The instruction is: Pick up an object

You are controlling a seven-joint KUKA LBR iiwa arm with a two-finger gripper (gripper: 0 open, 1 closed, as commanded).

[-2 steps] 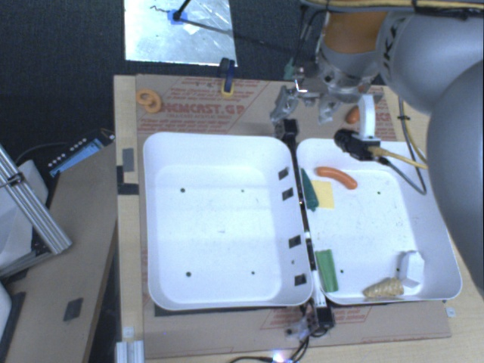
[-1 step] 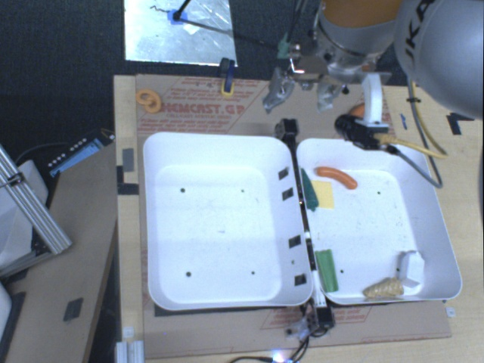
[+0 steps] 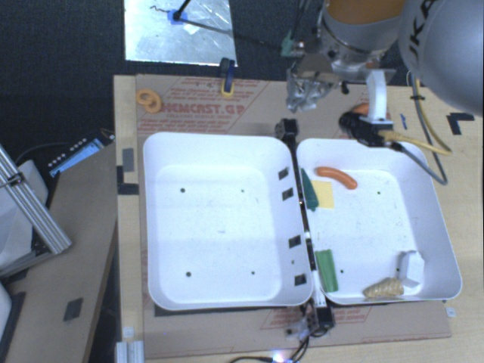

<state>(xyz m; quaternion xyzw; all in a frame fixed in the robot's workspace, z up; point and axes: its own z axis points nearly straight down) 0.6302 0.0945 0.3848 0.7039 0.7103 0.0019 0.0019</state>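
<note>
The right bin (image 3: 431, 203) holds several objects. An orange sausage-shaped piece (image 3: 336, 177) lies near its far edge, with a yellow square (image 3: 324, 195) and a dark green strip (image 3: 308, 190) just left of it. A green block (image 3: 326, 269) rests by the near left wall. A tan lumpy piece (image 3: 384, 286) and a small white piece (image 3: 409, 266) sit in the near right corner. My gripper (image 3: 305, 95) hangs above the bench behind the bins, over the gap between them, away from every object, with nothing seen in it.
The left bin (image 3: 162, 203) lies beside the right one, with black clips (image 3: 287, 174) along the shared wall. Behind the bins are an orange ring (image 3: 149, 100), a yellow and blue clamp (image 3: 227, 78) and a shiny sheet (image 3: 178, 17). Yellow cables (image 3: 423, 146) trail at the right.
</note>
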